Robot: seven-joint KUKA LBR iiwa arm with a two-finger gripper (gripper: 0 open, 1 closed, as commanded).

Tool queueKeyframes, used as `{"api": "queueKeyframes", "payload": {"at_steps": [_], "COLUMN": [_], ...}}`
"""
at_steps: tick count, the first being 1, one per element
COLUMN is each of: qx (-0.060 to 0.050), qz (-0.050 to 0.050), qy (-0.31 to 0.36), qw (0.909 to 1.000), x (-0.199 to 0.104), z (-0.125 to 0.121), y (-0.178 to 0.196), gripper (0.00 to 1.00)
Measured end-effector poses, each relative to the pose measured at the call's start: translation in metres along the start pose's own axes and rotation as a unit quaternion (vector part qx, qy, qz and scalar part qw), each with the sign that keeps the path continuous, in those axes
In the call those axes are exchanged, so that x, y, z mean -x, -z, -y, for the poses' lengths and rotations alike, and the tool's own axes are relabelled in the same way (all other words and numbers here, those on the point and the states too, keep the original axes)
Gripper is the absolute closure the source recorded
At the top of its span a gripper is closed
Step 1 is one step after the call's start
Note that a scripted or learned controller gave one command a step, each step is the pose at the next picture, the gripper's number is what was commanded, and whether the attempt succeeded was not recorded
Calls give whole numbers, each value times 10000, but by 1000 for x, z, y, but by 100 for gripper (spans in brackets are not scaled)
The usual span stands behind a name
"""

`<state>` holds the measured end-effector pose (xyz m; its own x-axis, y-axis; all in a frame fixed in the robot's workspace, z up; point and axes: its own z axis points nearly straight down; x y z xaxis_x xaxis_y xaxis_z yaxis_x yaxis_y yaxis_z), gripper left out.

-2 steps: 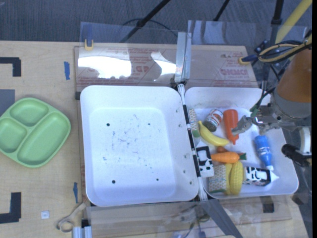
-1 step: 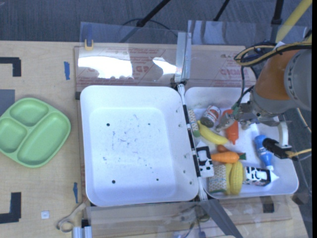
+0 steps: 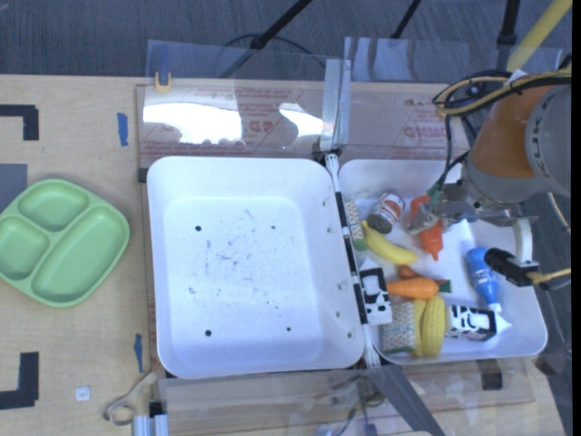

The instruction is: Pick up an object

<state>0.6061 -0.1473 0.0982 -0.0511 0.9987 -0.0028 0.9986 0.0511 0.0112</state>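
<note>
The right bin (image 3: pixel 537 332) holds several small items: a yellow banana (image 3: pixel 388 246), a small can (image 3: pixel 388 210), an orange carrot (image 3: pixel 416 288), a yellow corn cob (image 3: pixel 433 325), a blue bottle (image 3: pixel 482 275) and a black-and-white item (image 3: pixel 471 321). My gripper (image 3: pixel 442 209) hangs low over the back middle of this bin, below the orange wrist band (image 3: pixel 504 143). A red-orange object (image 3: pixel 432 240) lies right under it, touching or nearly touching. Whether the gripper holds it is hidden by the wrist.
The left bin (image 3: pixel 245 243) is a wide white tray beside the right one. A green divided plate (image 3: pixel 59 241) rests on the bench at far left. A black-and-white card (image 3: pixel 373 294) sits on the rim between the bins. Clear panels (image 3: pixel 272 107) stand behind both.
</note>
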Motion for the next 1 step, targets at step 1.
{"api": "queueKeyframes", "payload": {"at_steps": [1], "qx": [-43], "qz": [-18], "qy": [928], "qw": [9957], "x": [-81], "z": [-18], "y": [87], "gripper": [100]}}
